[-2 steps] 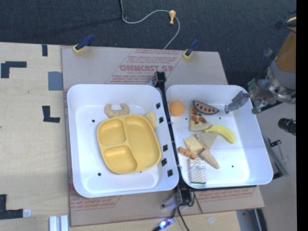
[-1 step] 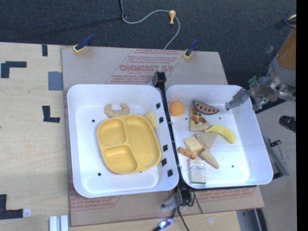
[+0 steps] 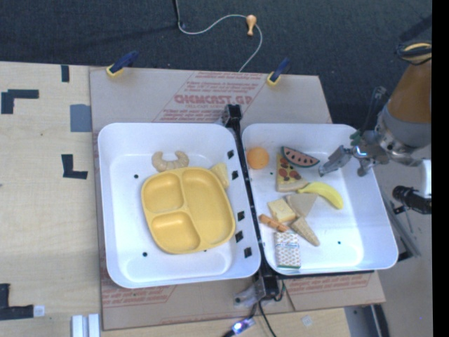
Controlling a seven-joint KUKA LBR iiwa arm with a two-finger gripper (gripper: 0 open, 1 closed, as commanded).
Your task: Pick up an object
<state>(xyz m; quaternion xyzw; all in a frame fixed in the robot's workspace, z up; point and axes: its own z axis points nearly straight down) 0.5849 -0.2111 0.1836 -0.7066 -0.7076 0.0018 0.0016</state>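
Gripper [image 3: 345, 159] hovers at right bin [image 3: 365, 248] rim above banana [image 3: 324, 194]; finger state indiscernible; nothing held; toy food clustered for picking.

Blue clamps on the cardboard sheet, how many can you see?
2. One blue clamp grips the far left corner of the cardboard sheet, the other blue clamp grips its far edge toward the right, above the right bin. Others may be hidden.
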